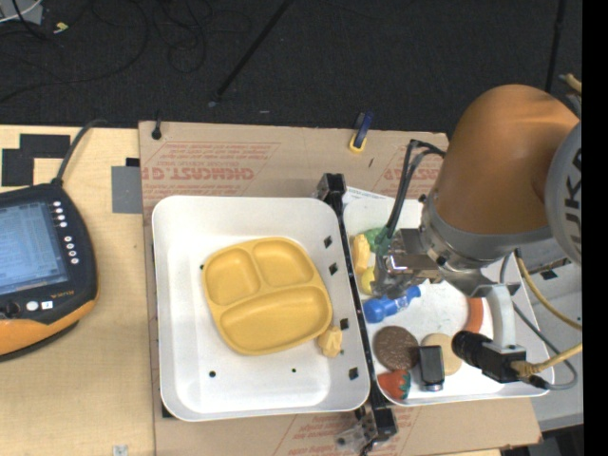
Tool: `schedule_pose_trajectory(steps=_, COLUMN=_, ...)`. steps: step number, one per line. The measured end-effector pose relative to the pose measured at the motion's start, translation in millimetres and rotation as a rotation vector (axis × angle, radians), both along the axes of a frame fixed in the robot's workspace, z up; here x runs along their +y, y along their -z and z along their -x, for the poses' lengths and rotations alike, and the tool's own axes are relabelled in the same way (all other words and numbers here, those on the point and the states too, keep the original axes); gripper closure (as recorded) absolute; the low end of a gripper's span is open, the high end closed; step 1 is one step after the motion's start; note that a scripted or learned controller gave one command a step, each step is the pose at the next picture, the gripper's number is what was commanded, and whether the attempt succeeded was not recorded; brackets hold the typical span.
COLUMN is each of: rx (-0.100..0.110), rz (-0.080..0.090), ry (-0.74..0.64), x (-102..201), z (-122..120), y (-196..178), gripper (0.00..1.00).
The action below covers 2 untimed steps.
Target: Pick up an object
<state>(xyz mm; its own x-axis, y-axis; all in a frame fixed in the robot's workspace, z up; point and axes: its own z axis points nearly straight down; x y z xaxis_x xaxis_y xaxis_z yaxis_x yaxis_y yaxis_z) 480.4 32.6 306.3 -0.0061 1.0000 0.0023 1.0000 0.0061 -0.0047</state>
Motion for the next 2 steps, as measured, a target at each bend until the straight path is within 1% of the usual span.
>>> schedule_pose_trajectory(steps=1, rx=-0.010, rz=0.003, ry=0.010, x=-53, z=4, y=-81, gripper=1.00)
schedule_pose_trajectory(steps=2, rx=-0.011, rz=-0.001, ry=-0.004, x=44, z=4, y=-159, gripper=1.00)
